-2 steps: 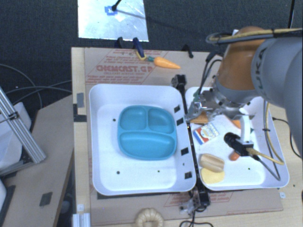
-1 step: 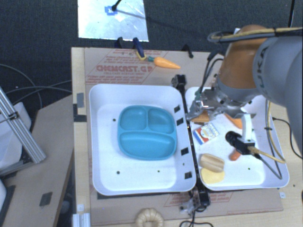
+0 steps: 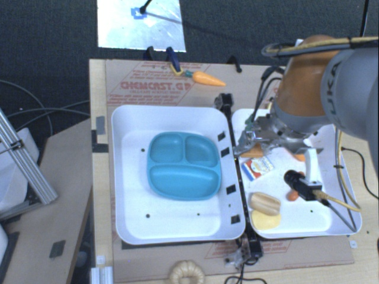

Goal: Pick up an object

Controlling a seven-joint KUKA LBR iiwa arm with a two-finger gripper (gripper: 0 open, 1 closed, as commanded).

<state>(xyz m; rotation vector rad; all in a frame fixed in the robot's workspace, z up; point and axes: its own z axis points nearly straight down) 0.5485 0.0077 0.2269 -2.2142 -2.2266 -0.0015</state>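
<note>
Tabletop (image 3: 65,152) bearing two white bins. Arm (image 3: 349,93) reaching over right bin (image 3: 340,218). Left bin (image 3: 130,218) holding divided blue plate (image 3: 183,164). Gripper (image 3: 246,139) low by right bin's left wall; open or closed, cannot tell. Bun (image 3: 265,203) in right bin, touching yellow disc (image 3: 266,220). Carrot (image 3: 207,78) behind bins, on cardboard (image 3: 154,84). Packet (image 3: 256,167) near gripper. Orange piece (image 3: 254,151) just beneath gripper.

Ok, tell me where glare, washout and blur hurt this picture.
Camera view: hard glare on the shiny sheet at the top. Camera view: the left bin is bright, nearly washed out. Camera view: the arm, nearest the lens, looks soft, while the blue tray is crisp.
</note>
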